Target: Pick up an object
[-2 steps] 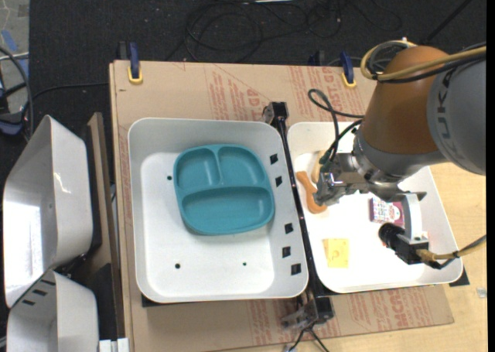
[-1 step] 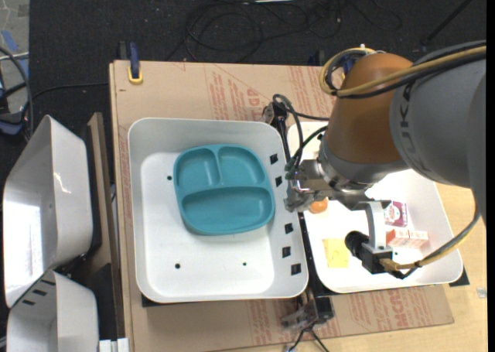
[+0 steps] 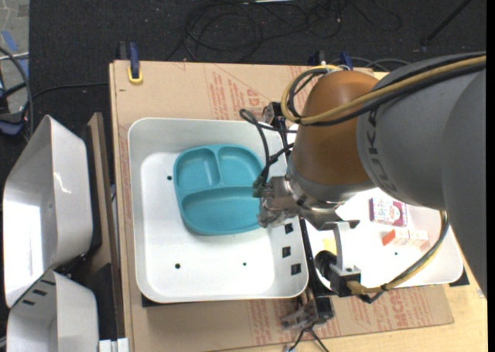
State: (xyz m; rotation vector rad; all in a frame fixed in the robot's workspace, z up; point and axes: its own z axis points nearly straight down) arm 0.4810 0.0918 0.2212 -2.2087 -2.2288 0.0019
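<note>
Two white bins point(image 3: 155, 188), one blue divided tray point(image 3: 216, 192) in the left (hand point(image 3: 267, 207) at its edge, grip state unclear)

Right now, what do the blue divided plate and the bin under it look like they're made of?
The blue divided plate looks like molded plastic, matte to satin: even teal color, rounded compartment ridges, only soft highlights. The left white bin also looks like plastic, smoother and slightly glossy, with rounded corners and a rolled rim; thin enameled metal can't be ruled out. The gripper sits at the plate's right edge.

Grey arm point(image 3: 433, 134), orange band point(image 3: 332, 138), black and yellow cables.
</note>
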